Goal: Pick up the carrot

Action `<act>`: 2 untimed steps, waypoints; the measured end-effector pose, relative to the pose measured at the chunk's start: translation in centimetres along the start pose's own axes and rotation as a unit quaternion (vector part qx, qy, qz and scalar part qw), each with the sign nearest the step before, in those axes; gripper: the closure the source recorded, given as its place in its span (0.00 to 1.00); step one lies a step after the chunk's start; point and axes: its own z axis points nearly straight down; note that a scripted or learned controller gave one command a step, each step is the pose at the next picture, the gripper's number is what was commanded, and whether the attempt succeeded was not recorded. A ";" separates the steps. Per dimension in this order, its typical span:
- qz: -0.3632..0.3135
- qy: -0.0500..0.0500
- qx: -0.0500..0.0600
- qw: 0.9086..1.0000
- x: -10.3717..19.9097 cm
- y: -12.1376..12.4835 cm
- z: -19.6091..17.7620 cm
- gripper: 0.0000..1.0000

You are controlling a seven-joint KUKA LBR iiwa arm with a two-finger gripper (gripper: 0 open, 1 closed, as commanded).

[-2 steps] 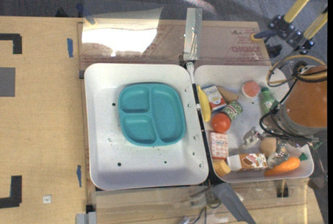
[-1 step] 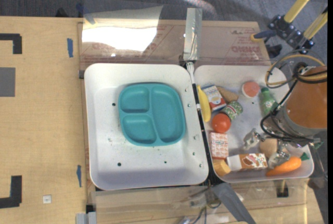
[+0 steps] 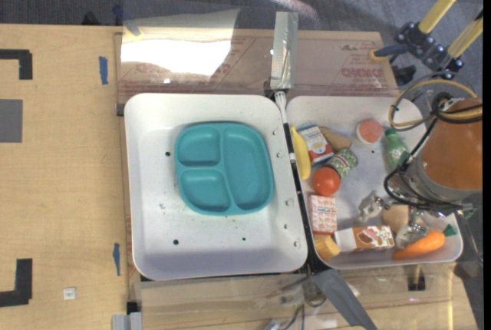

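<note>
On the bench: two shallow white bins are set side by side on a light wooden top; black corner marks and strips of blue tape are seen on the wood; a clear sheet lies behind the bins, and dark grey floor is seen beyond it
Left bin: a teal divided plate with three compartments is held near its middle
Right bin: it is crowded with small toy foods; a banana lies along the left wall, a red tomato just beside it, a green-lidded can touching the tomato, a green bottle towards the right, a pink round disc at the back, small cartons at the front left
Arm: the orange band is seen over the right part of the right bin, with black cables looped about it
Gripper: metal parts are seen low in the bin, below the band; whether it is parted or closed cannot be told
Carrot: it lies flat at the front right corner of the right bin, thick end to the right, tip to the left; it is just beside the gripper, on the near side, and is not seen to be gripped
</note>
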 end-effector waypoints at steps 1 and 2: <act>-0.187 -0.002 0.000 0.982 0.0 -0.2 0.0 0.00; -0.375 -0.003 0.002 0.927 2.4 -1.7 0.0 0.00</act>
